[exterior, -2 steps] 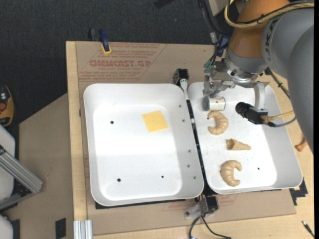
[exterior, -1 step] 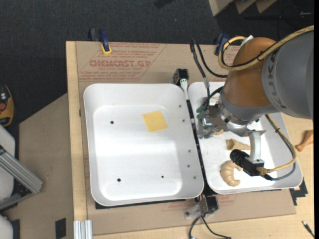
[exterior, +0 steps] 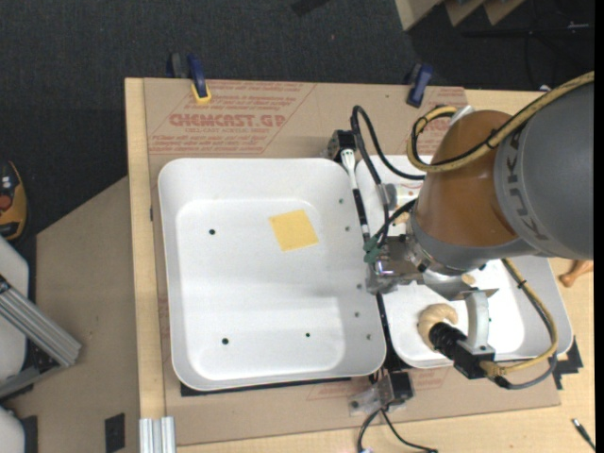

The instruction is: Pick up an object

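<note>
Tan lump [exterior: 436,320] noted just beside gripper [exterior: 393,270]; yellow square [exterior: 293,229] placed well apart from gripper. Gripper state cannot be told.

Robotics lab: KUKA arm [exterior: 514,182] over board-topped bench [exterior: 236,121] w/ blue clamps [exterior: 198,78], white bins [exterior: 179,281], alu framing [exterior: 38,333].

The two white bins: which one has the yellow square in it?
The bin on the view's left, with the yellow square flat on its floor. The right-hand bin, under the arm, shows a beige lump instead.
</note>
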